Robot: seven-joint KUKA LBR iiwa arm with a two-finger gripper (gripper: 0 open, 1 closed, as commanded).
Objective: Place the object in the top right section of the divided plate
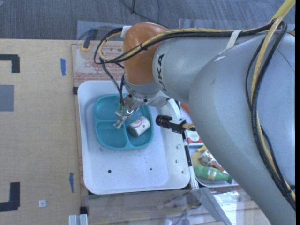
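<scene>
Camera view gives you the arm (220, 78) first: it sweeps in from the right and fills most of the frame, its orange band bent over the left bin (126, 177). Inside that bin sits the blue divided plate (105, 135), and near its right edge lies a small white can (139, 125) on its side, in the lower right section as far as you can judge. The gripper (123, 116) hangs just left of the can, low over the plate's dividers, pointing down. You cannot tell whether it is spread or closed, and nothing is seen held in it. Judge the placing as unfinished: the can looks short of the top right section, so your next move calls for a fresh grasp and a short carry upward.
</scene>
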